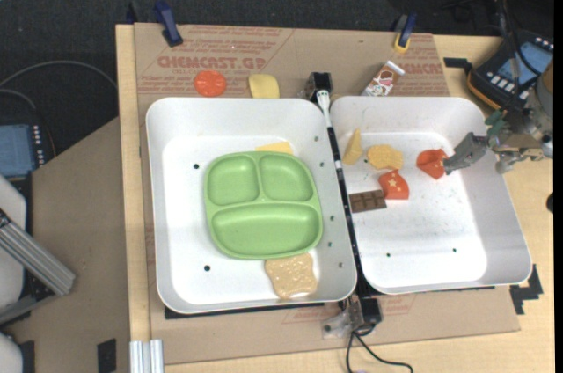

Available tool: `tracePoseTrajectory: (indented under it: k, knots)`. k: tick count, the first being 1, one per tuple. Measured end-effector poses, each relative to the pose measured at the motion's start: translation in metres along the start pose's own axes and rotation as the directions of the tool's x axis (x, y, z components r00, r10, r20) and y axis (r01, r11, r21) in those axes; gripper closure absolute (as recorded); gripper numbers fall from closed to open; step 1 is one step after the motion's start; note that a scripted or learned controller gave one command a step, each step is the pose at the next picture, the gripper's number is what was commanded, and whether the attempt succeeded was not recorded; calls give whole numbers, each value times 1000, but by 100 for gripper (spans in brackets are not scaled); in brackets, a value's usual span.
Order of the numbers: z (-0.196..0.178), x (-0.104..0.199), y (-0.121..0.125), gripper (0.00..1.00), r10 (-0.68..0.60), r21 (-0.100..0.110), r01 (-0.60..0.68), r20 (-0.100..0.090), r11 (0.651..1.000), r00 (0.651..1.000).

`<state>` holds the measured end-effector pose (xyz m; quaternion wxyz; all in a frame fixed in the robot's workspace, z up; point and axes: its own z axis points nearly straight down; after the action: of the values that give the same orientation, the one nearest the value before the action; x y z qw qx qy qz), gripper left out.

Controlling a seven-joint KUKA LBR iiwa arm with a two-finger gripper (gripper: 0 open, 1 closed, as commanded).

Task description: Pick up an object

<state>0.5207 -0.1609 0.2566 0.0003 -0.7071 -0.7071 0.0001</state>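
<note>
The gripper (459, 157) reaches into the right bin (493, 248) just beside a red piece (431, 162), but I cannot tell its grip state

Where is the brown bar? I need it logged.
In the right bin, near its left wall, just below-left of a red piece.

Single fixed camera above the bench (132, 186), looking down at a slant from moderate height, both white bins (167, 186) centred side by side, dark floor along the frame's top, arm entering from the right edge.
</note>
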Motion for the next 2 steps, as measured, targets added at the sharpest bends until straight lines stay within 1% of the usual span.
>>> tracePoseTrajectory:
  k: [1,2]
  knots:
    - [92,52,64,0,-6,8,6,-5,1000,1000]
    - [164,68,33,0,1,8,-1,-3,1000,1000]
